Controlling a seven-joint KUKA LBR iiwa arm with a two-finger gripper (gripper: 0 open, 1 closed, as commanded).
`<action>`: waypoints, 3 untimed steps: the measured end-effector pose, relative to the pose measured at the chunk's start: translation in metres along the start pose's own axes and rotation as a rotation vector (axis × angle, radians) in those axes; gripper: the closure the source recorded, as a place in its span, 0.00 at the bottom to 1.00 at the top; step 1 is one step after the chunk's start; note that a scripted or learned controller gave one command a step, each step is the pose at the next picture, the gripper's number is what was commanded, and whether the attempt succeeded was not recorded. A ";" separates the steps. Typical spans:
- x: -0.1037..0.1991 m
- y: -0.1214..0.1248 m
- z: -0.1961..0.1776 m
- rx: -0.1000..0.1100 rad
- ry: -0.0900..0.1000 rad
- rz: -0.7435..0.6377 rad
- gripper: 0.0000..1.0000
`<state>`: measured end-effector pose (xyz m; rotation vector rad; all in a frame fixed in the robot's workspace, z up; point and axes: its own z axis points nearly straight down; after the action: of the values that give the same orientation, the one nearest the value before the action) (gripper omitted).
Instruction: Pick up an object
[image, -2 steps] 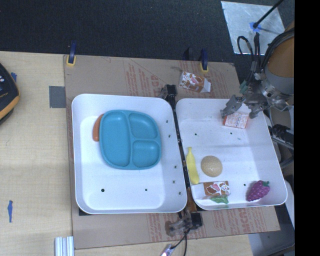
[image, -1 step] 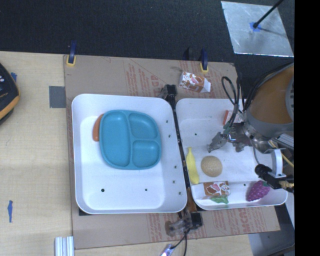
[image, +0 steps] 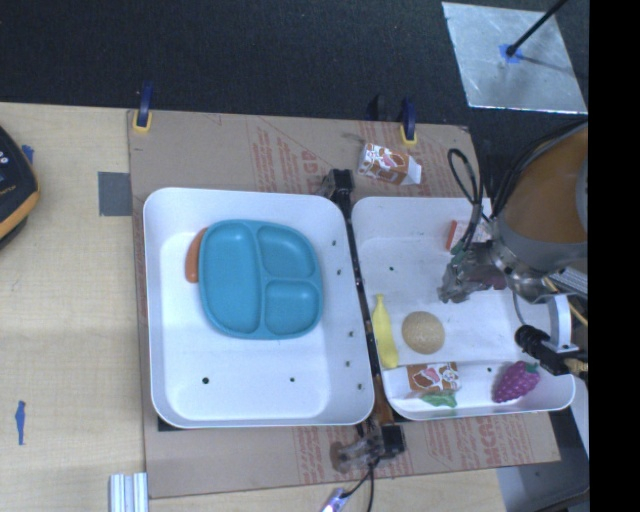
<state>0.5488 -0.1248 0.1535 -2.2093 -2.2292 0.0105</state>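
Grapes (image: 515, 381) sit at 5 o'clock in right bin (image: 400, 215). Gripper (image: 462, 283) hangs over bare floor, grip state unreadable. Advise descending squarely over bun (image: 423, 331), at its 7 o'clock.

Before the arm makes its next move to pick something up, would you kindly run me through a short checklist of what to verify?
1. Gripper inside the right bin: ok, it sits over bare floor near the middle.
2. An object between the jaws: cannot tell, they are too dark and small to read.
3. Targets within the right bin: ok, a round bun, a yellow banana, purple grapes and a printed packet lie there.
4. Nearest target apart from neighbours: ok, the round bun has a gap around it.
5. Left bin contents out of the way: ok, the blue divided plate lies far off.
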 end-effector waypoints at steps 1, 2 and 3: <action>-0.001 0.000 -0.010 0.002 -0.001 -0.003 1.00; -0.001 0.000 -0.010 0.002 -0.002 -0.004 0.00; -0.002 0.000 -0.020 0.003 -0.003 -0.006 1.00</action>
<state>0.5488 -0.1266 0.1735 -2.2029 -2.2359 0.0169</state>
